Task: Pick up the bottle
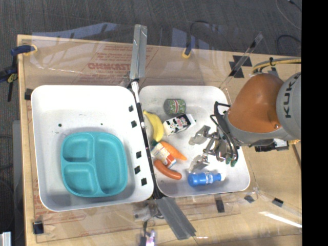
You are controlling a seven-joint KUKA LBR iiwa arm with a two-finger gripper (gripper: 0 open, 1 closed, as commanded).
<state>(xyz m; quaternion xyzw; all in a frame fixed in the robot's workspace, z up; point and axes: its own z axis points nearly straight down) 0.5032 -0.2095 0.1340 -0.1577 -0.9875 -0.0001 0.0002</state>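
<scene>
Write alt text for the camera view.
A robot pincer hangs over the right white bin, just above a blue bottle. That bin also holds a banana, a carrot and a green can; the left bin holds a teal tray.

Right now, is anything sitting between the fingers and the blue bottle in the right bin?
Nothing visible does. The gripper hangs just above the blue bottle, with bare bin floor between them. The carrot and the red sausage-like piece lie to the bottle's left, off that path.
</scene>
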